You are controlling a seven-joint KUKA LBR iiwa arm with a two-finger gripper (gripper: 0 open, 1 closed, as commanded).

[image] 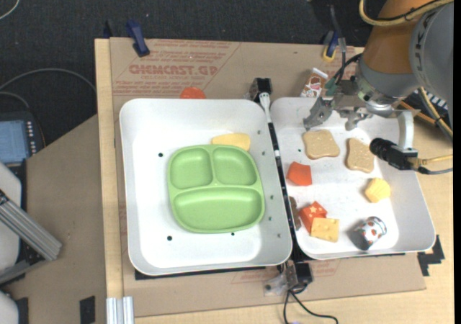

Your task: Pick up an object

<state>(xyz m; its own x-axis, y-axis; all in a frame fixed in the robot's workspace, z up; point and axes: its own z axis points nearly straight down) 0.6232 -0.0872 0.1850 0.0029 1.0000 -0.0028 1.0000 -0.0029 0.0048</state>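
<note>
Bench (180, 63): brown board with red print, two blue clamps at its far edge, dark carpet beyond.
Bins: two, white, side by side — left bin (140, 193), right bin (410, 207).
Left bin: one green tray (215, 189) with three compartments; one pale yellow piece (232, 141) touching its far rim.
Arm (396, 34): grey and orange, reaching in from the right over the right bin's far edge.
Hand (333, 115): fingers spread, nothing between them, hovering at the far end of the right bin.
Toast: two slices — near toast (320, 144) just below the hand, second toast (359, 155) to its right.
Other pieces: one red block (300, 173), one red wedge (312, 215) touching one cheese (325, 230), one yellow lump (377, 189), one grey-and-red ball (369, 232).
</note>
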